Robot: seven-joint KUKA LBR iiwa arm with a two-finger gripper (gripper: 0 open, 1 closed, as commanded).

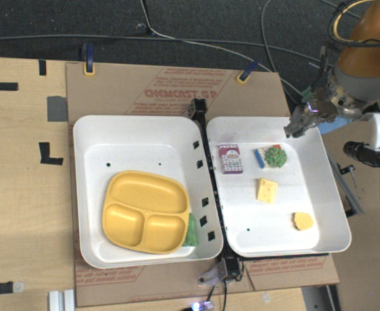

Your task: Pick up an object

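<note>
Here the gripper (pixel 296 127) hangs over the far right corner of the right bin (pixel 329 235), at the end of the grey arm (pixel 355 57) that reaches in from the right; whether it is apart or together cannot be told at this size, and nothing is seen in it. The candidate objects lie in the right bin: a small pink packet (pixel 230 159) near the divider, a green ball (pixel 275 156) with a blue piece (pixel 259 157) just beside it, a yellow wedge (pixel 267 191) near the centre, and an orange-yellow lump (pixel 303 221) toward the near right. The left bin (pixel 86 173) holds a yellow tray (pixel 144 211) with a green item (pixel 191 232) tucked at its right edge. The step in hand appears to be the approach, with no object yet lifted. The green ball lies nearest the gripper, but the blue piece crowds it on one side; a clean grasp would likely call for a descent centred on the ball, the closing line turned so that neither side lands on the blue piece. The wedge and the lump stand well apart from their neighbours and would probably be the easier targets. The flat packet offers little height to pinch.
</note>
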